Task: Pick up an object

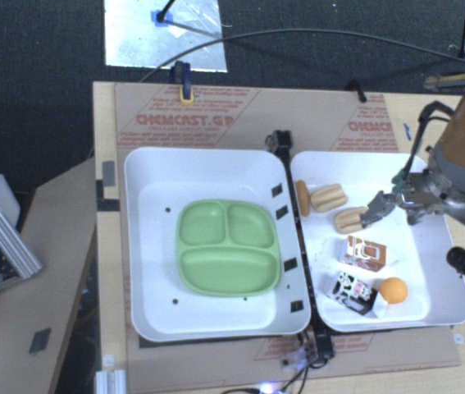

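The arm (462,150) comes in from the right and its far end is cut off by the edge, so just the orange band and grey wrist show. The gripper (377,212) is small and dark, and its tips lie right at the end of a tan bread roll (350,218); it is too small to tell more about its grip. The right bin (441,257) holds the things to pick: a second tan roll (328,197) next to a thin brown sausage (302,198), a brown and white box (366,254), a black and white pack (353,291), and an orange ball (393,290) touching that pack. The left bin (150,220) holds a green plate (228,247) with three parts. Both bins sit on a brown board (216,117) with red letters. Behind it, on a dark floor, lies a shiny square sheet (165,23).
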`<state>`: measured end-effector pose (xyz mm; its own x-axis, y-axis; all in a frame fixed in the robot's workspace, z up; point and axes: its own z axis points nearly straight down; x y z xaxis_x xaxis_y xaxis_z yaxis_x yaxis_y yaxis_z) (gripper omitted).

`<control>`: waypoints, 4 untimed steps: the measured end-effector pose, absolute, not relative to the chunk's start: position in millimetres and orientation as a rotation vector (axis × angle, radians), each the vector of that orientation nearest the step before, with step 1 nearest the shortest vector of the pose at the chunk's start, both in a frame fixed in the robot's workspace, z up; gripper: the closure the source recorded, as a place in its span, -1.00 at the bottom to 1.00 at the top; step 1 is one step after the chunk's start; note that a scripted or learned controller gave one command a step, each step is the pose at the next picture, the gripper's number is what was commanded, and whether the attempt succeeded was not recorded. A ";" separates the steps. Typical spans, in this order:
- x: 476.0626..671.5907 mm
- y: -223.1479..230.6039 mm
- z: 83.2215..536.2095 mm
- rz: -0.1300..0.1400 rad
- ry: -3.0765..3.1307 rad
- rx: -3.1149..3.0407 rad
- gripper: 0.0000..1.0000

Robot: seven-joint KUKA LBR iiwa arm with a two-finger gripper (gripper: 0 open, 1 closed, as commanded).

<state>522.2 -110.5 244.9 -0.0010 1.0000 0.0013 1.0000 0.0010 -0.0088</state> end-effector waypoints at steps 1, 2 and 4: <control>524.4 -110.3 249.9 -0.002 -2.226 -2.219 -1.00; 523.5 -117.7 205.1 0.002 -2.221 -2.220 -1.00; 534.7 -129.4 107.2 -0.014 -2.241 -2.239 -1.00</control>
<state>534.7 -129.4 107.2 -0.0008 0.9999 -0.0122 0.9997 0.0011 0.0248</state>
